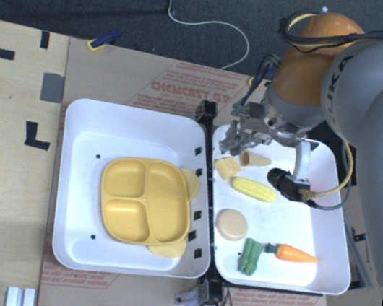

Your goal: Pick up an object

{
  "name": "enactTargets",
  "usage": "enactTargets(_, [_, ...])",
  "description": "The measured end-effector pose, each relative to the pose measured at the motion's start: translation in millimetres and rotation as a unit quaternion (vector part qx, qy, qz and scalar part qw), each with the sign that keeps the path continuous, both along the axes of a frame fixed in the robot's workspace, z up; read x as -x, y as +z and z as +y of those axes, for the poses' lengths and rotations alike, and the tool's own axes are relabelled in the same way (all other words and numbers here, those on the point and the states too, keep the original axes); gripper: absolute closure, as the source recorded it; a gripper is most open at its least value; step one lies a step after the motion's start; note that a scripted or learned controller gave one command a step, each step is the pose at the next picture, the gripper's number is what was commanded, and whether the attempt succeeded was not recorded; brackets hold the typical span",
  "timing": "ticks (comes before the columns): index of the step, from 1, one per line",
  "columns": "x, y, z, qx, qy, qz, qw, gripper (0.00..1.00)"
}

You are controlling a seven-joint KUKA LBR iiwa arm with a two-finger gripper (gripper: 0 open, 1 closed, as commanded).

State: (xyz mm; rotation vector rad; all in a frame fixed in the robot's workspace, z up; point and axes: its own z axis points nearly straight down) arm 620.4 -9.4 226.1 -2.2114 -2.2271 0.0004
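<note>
While the grey two-finger gripper (239,144) is poised low over the pale yellow wedge-shaped toy piece (226,167) in the right-hand shallow white bin (339,211), the approach step is judged under way. Whether its fingers are spread cannot be told; a final descent and closure would be called for next.

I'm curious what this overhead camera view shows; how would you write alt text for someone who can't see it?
A grey robot arm reaches from the right, its gripper low over the right white bin beside toy food: corn, a carrot, a round biscuit and a green vegetable. The left bin holds a yellow divided tray.
</note>
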Motion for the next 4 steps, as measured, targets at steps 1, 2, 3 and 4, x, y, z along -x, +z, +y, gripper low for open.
enactTargets(1, [21, -9, 51, 0.0006, -0.001, 0.001, 1.0000, 1.00])
enactTargets(2, [11, 5, 60, 0.0008, -0.002, -0.001, 1.0000, 1.00])
enactTargets(3, [28, -1, 64, 0.0015, -0.003, 0.001, 1.0000, 1.00])
enactTargets(4, [14, 8, 65, 0.0009, -0.002, -0.001, 1.0000, 1.00])
